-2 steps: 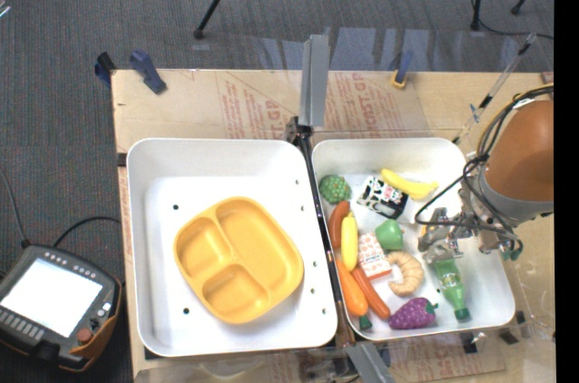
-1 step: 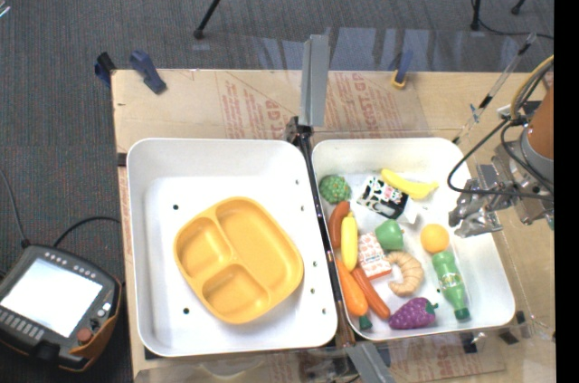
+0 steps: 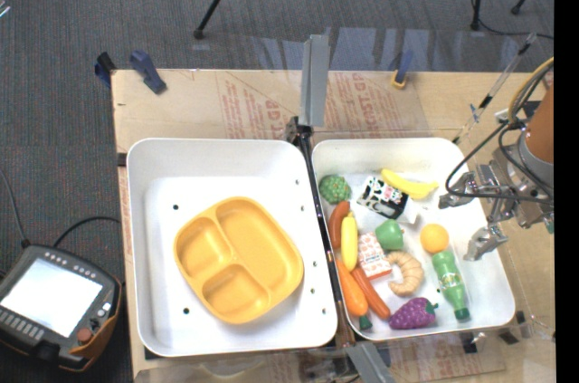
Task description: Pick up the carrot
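The carrot (image 3: 349, 287) is orange with a green tip and lies lengthwise along the left wall of the right bin (image 3: 493, 295), near the front. A redder sausage-like piece (image 3: 373, 294) touches its right side. My gripper (image 3: 467, 224) hangs over the right side of that bin, well to the right of the carrot, past the orange fruit (image 3: 434, 238). Its two fingers (image 3: 479, 244) stand open with nothing between them.
Packed around the carrot are a corn cob (image 3: 349, 243), a reddish stick (image 3: 337, 222), a small box (image 3: 372, 254), a shrimp (image 3: 406, 272), grapes (image 3: 412, 314), a green bottle (image 3: 450, 282), a pepper (image 3: 390, 234), broccoli (image 3: 335, 188) and a banana (image 3: 408, 184). The left bin (image 3: 154, 182) holds a yellow divided plate (image 3: 237, 257).
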Robot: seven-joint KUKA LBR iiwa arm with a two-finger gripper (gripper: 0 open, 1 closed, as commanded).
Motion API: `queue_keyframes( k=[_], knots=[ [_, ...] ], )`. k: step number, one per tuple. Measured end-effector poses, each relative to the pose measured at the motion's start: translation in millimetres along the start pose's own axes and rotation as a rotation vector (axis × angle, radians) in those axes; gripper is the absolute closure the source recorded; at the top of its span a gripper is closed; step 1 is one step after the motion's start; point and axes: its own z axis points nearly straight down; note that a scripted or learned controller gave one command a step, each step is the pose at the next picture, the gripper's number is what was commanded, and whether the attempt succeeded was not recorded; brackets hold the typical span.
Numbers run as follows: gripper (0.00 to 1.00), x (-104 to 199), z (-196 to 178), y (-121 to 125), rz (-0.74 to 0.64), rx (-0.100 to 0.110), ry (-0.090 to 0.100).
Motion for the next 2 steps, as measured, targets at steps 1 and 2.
queue_keyframes(
  k=[1,2],
  knots=[
    [0.0,-33,88,-3,-0.251,0.004,-0.006],
    [0.0,-22,113,2,-0.221,-0.003,0.002]
  ],
)
